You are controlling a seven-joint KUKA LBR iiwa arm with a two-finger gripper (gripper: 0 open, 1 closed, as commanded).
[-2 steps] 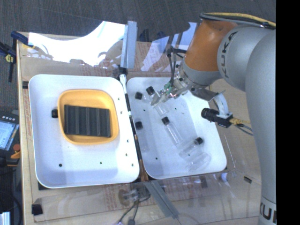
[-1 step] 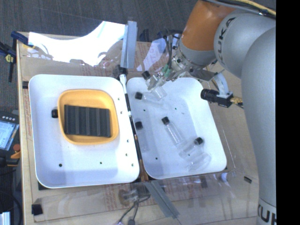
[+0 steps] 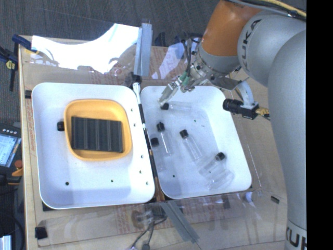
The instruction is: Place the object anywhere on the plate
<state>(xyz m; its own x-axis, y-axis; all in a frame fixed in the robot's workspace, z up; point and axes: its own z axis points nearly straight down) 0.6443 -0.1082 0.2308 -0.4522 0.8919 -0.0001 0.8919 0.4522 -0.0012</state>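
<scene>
pincer (image 3: pixel 173 89) at right bin's (image 3: pixel 237 155) 11 o'clock, grip state unclear | four black-capped clear vials (image 3: pixel 190 145) loose there | yellow plate (image 3: pixel 97 129) in left bin (image 3: pixel 47 181), dark grille (image 3: pixel 97 134) on it

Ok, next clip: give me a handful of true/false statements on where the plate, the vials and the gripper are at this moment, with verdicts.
1. The yellow plate sits in the left bin. True.
2. A vial already lies on the plate. False: the plate carries a dark ridged insert and no vial.
3. Several clear vials with black caps lie in the right bin. True.
4. The gripper hangs over the left bin. False: it is at the far edge of the right bin, near its upper left corner.
5. The arm has an orange band above the wrist. True.
6. All the vials stand upright. False: they lie on their sides.
</scene>
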